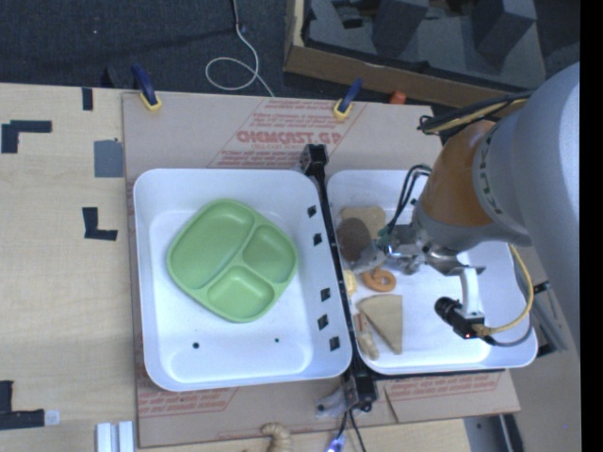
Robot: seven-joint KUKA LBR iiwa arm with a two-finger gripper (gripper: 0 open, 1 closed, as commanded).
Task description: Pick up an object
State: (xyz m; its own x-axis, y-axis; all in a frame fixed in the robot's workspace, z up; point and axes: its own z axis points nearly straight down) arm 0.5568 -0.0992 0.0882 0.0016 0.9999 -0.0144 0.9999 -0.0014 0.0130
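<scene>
**Arm low over the right bin, beside the food pieces**

Camera view: Two white bins sit side by side on a cardboard sheet. The left bin (151, 252) holds a green divided plate (233, 258), lying flat and turned at an angle, toward the bin's far half.

The right bin (513, 351) holds a small cluster of objects along its left side, close to the divider. Farthest is a tan round piece (366, 218), with a dark brown lump (354, 240) just near of it and touching it. Nearer still lies an orange ring (381, 280), then a tan wedge (383, 318) at the near end.

The arm (490, 186) reaches in from the right, its orange band above the wrist. The gripper (400, 250) is down in the right bin, just right of the brown lump and just beyond the ring. Its fingers are hidden among cables and metal parts, so how far it is open, and whether it has hold of anything, I cannot tell.
</scene>
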